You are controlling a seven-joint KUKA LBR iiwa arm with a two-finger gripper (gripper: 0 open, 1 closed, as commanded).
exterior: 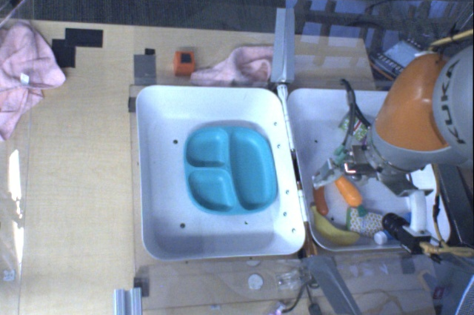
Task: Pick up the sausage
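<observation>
Just above the banana (335,230) in the camera view, pressed to the left wall of the right bin (318,110): a short red-brown piece, taken to be the sausage (320,201). Hard to be sure, being small and partly shadowed. Hovering above the banana too, a little right of the sausage: the gripper (346,171). Released or clenched, cannot tell from this angle; nothing seen held.

Likely trouble, 3 kinds:
- **Closing on the wrong thing:** an orange carrot-like piece (349,192) above the banana's right half, directly under the gripper and nearer to it than the sausage.
- **Striking the wall:** no room left of the sausage, so risks landing on the rim if brought down straddling it sideways.
- **Dragging the banana along:** touching or almost touching the sausage's lower end, cannot tell which.

Open room: bare white floor well above the banana, toward the far wall, save for a small green-and-white thing (354,130). Tight to the banana's right, with a patterned green packet (361,220) just beside its tip. Safest approach judged along the wall, not across it.
</observation>
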